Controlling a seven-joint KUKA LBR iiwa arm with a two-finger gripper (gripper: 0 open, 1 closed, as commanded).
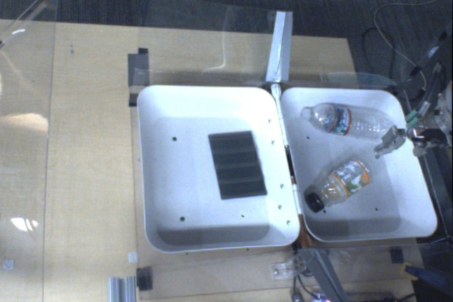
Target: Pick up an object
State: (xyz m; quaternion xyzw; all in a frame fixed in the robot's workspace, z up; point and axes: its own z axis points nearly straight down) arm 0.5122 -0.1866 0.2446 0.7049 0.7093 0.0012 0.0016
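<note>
In the right bin [368, 223], two plastic bottles lie on their sides. A clear bottle with a blue label [345, 120] rests near the far wall. A bottle with a yellow-orange label and a black cap [338, 184] lies tilted near the middle, cap toward the left bin. A black ridged rectangular pad [237, 164] lies flat in the middle of the left bin [163, 152]. My gripper [393, 140] hangs over the right bin's right side, just right of the clear bottle's end and above the labelled bottle. Nothing shows in its grasp.
The two bins meet at a raised rim [287, 159]. A grey metal bar [279, 46] stands behind that joint. Cables [417, 67] and arm hardware crowd the right edge. A clear plastic sheet [28, 117] covers the wooden bench at the left.
</note>
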